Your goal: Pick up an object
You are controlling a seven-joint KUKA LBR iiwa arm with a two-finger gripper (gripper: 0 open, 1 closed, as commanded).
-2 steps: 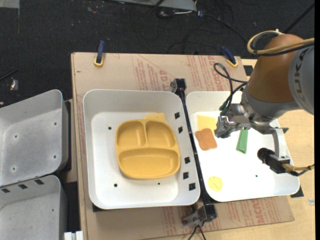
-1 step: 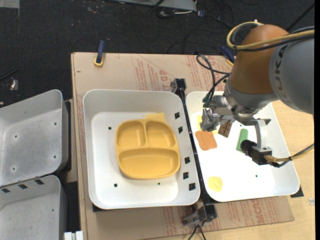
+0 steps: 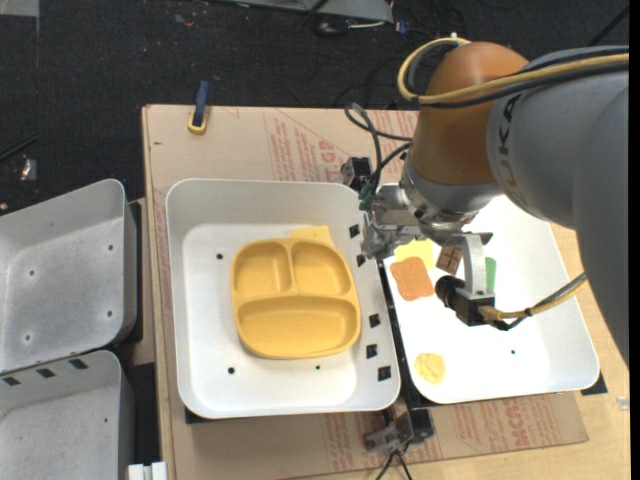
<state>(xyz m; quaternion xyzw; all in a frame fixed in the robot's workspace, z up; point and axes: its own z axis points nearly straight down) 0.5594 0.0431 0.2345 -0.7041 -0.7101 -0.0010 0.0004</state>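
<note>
In the left bin [image 3: 200,368] lies a yellow divided plate [image 3: 296,298], and a pale yellow flat piece [image 3: 312,234] pokes out from behind its far edge. The right bin [image 3: 560,358] holds an orange flat piece [image 3: 411,278], a pale yellow piece [image 3: 420,253] just behind it, a green item [image 3: 488,273] and a small yellow lump [image 3: 430,366] near the front. My gripper [image 3: 415,236] hangs low over the right bin's far left corner, right above the orange and pale yellow pieces. The wrist covers its tips.
A dividing wall with black clips [image 3: 385,318] separates the two bins. A blue and yellow tool [image 3: 200,108] lies on the cardboard behind the left bin. Grey trays [image 3: 60,268] stand off to the left. The arm covers the right bin's far side.
</note>
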